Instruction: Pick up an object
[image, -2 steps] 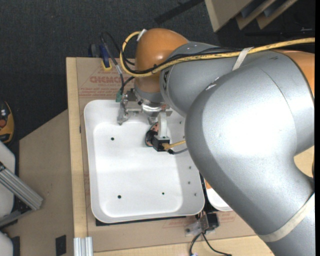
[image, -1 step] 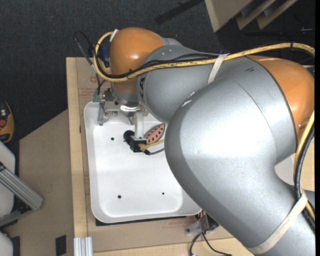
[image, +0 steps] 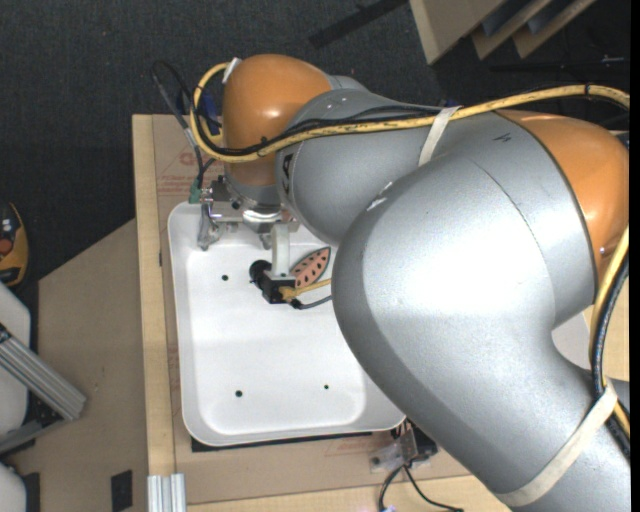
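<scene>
Because the grey-and-orange arm (image: 480, 300) fills the right half of the camera view, whatever lies beneath it on that side cannot be told; it reaches across to the upper left. The tan bench (image: 158, 300) shows as a strip along the left and bottom; its far side is covered. One white bin (image: 260, 370) sits on it, its left wall and near rim plain to see, its right part cut off by the arm. The gripper (image: 243, 238) hangs over the bin's far left corner, its two pale fingers (image: 206, 230) set wide apart with bare bin floor between them, gripping nothing. A speckled tan object (image: 312, 266) lies in the bin just right of the gripper; the arm hides its right end, so its shape is unclear. A few dark specks (image: 238, 393) dot the floor; too small to identify.
</scene>
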